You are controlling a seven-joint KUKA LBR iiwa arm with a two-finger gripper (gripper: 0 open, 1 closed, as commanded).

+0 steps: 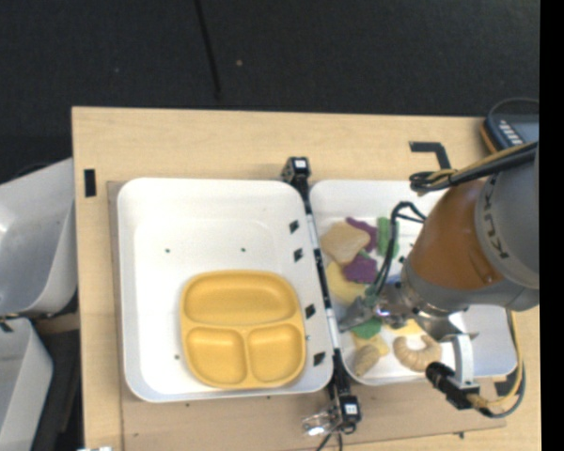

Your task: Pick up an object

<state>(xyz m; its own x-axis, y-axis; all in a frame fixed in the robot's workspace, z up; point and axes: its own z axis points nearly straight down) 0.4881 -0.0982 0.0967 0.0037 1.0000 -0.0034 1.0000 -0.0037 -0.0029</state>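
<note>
The right bin (489, 346) holds several small toy food pieces. Among them are a tan piece (344, 243), a purple piece (361, 270), a green strip (383, 234), a pale curled piece (414, 350) and a beige lump (368, 356). My gripper (368, 310) is low over the left part of this bin, close to the divider. It hangs right above a green piece (364, 327). The orange band of the arm (451, 242) and its grey wrist cover the middle of the bin.
In the left bin (150, 242) lies a yellow divided plate (243, 329). Between the two bins runs a black-clipped divider rail (315, 271). A dark device (509, 132) sits at the bench's far right corner.
</note>
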